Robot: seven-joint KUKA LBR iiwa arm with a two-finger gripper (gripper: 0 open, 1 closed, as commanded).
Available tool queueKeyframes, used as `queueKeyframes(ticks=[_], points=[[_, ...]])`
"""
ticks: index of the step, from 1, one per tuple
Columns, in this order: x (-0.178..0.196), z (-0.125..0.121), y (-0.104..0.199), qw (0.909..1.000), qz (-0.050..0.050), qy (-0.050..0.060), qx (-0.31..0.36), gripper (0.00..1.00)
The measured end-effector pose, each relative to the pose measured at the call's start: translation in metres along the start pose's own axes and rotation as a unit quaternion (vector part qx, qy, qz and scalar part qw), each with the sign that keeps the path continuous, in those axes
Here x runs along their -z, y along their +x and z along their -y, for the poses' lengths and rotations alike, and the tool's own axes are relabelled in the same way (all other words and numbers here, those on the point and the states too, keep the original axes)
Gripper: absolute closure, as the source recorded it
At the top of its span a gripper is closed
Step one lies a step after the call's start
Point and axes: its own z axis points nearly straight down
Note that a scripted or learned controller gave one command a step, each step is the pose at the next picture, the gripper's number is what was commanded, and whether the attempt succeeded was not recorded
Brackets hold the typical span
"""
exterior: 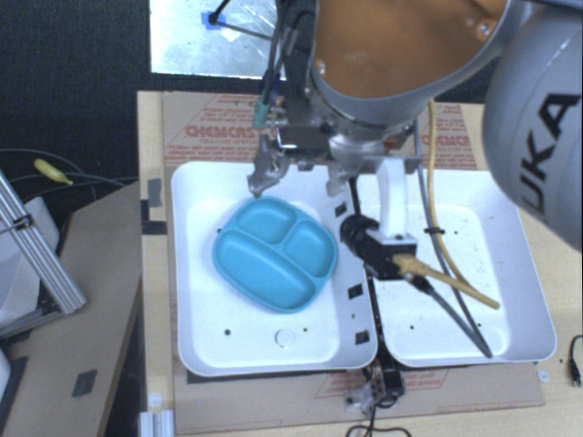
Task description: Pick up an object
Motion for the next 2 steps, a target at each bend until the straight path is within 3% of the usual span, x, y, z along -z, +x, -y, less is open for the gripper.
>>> queueKeyframes(ticks=[1, 2], points=[[0.07, -0.001, 0.013, 1.0, -0.001, -0.004, 0.0, 0.0], [0.024, -0.001, -0.039, 1.0, 0.002, 0.001, -0.005, 0.0]])
